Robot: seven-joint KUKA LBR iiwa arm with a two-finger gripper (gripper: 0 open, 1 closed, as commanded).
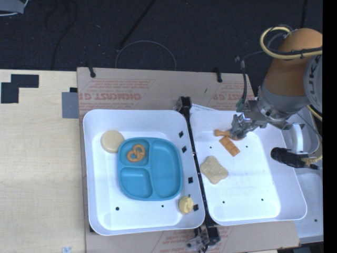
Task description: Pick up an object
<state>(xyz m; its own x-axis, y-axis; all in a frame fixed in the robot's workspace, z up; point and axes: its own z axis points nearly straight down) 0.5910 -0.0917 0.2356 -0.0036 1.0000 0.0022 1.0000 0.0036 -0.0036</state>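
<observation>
My gripper (238,130) hangs low over the back of the right bin (274,204), right above the far end of an orange strip-shaped piece (228,144) that lies on the bin floor. A smaller orange bit (220,133) pokes out just left of the fingertips. A pale beige bread-like piece (214,169) lies nearer the front, left of centre in the same bin. The fingers are too small and dark to judge their spread.
The left bin (97,194) holds a blue divided plate (163,167) with a pretzel (136,153) in its back-left compartment, a round cream disc (112,140) beside the plate and a small yellow lump (186,204) at the front right corner. A black divider (190,152) separates the bins.
</observation>
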